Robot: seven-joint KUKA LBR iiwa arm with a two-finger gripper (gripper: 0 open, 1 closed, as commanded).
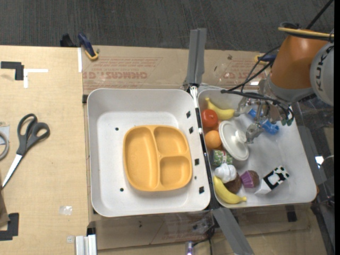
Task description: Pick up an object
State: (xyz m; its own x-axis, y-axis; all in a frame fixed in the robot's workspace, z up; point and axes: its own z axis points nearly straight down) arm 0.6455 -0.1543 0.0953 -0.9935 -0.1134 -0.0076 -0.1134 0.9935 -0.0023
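Camera view looks down on the right bin (297, 193), where the likeliest pick is the round silvery lid-like disc (234, 138) lying tilted near the bin's middle, with the orange (212, 139) just to its left and the tomato (210, 118) and a banana (220, 110) above that. The end effector (255, 132) sits at the disc's upper right edge, seemingly touching or just over its rim, so the disc lies down and to the left of it. Whether its tips are parted or closed, and whether they have anything between them, I cannot tell; glare and cabling hide them. A blue object (271, 127) sits just right of the tips. Further out, a second banana (228, 193), a purple cupcake (249, 179) and a black-and-white carton (276, 178) line the near side. The left bin (101, 158) holds a yellow divided plate (158, 157); scissors (26, 137) lie on the tabletop (42, 195).
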